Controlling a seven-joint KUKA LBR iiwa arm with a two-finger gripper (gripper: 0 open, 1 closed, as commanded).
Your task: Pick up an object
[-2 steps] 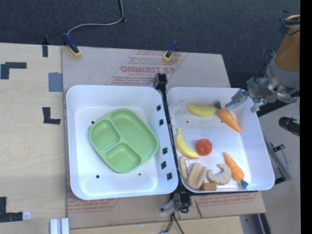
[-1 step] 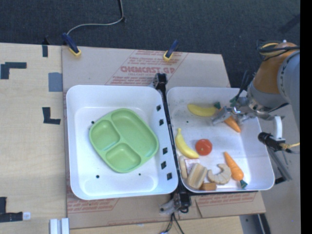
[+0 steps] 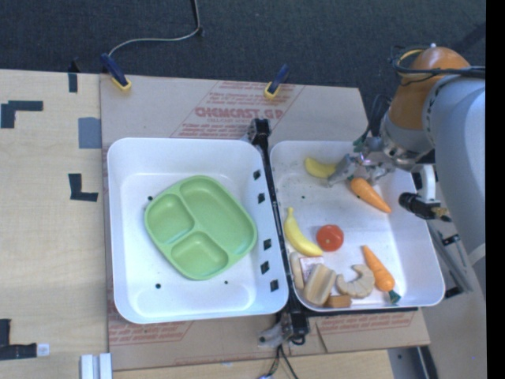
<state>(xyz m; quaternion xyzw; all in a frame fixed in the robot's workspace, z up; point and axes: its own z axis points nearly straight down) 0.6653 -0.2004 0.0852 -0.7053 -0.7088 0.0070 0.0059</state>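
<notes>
Gripper (image 3: 357, 166) sits low in the right bin (image 3: 410, 247) at about one o'clock, and whether it is clenched or released cannot be told. An orange carrot (image 3: 369, 195) lies just under it, a small banana (image 3: 319, 167) at its nine o'clock. The green tray (image 3: 200, 226) rests in the left bin (image 3: 126, 235).

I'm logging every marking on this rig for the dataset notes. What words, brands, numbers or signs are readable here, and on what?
"CHEMCAST GP", red print on the brown cardboard sheet under the two bins; the last letters are partly hidden by the black clip.
Smaller red lines below it on the same sheet: too blurred to read.
Faint red print on the cardboard's front edge: unreadable.
</notes>
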